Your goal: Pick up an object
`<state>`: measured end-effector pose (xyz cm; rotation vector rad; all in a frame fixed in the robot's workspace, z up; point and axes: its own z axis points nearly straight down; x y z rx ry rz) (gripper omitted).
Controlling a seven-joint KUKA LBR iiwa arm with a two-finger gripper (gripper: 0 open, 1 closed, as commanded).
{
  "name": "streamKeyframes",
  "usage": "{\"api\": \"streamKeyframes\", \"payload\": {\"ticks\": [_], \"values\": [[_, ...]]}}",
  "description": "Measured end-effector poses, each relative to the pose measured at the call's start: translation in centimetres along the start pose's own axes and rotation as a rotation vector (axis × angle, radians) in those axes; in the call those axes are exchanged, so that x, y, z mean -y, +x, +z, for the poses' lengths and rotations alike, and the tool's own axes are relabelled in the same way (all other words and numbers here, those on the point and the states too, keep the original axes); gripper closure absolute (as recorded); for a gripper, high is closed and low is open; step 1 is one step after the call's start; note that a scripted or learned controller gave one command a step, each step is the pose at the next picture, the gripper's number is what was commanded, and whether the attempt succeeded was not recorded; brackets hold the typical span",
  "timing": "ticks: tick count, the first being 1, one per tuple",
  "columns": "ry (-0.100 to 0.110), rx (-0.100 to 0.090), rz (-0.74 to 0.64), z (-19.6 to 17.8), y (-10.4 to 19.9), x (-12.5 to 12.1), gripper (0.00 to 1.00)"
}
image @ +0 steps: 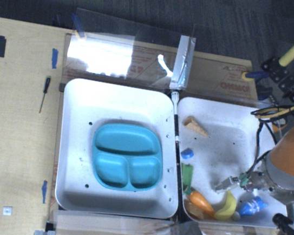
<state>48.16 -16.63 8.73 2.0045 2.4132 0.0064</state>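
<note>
Banana [227, 205] lies at 6 o'clock in the right bin [229, 118], w/ a carrot [201, 202] touching at its 9. From my remote desk I see the gripper [235, 182] low just above it at 12, fingers apart, nothing btwn them. Blue divided tray [127, 155] sits in the left bin [74, 130].

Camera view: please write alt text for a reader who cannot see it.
A robot hand hangs low over a banana in the right white bin, among a carrot and small toys. The left bin holds a blue divided tray.
</note>
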Motion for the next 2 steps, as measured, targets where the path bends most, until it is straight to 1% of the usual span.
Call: {"api": "streamKeyframes", "payload": {"ticks": [1, 2], "values": [[-0.007, 0.004, 0.003, -1.2, -0.2, -0.2, 1.00], [0.003, 0.000, -0.147, -5.6, 2.3, -0.3, 1.00]]}}
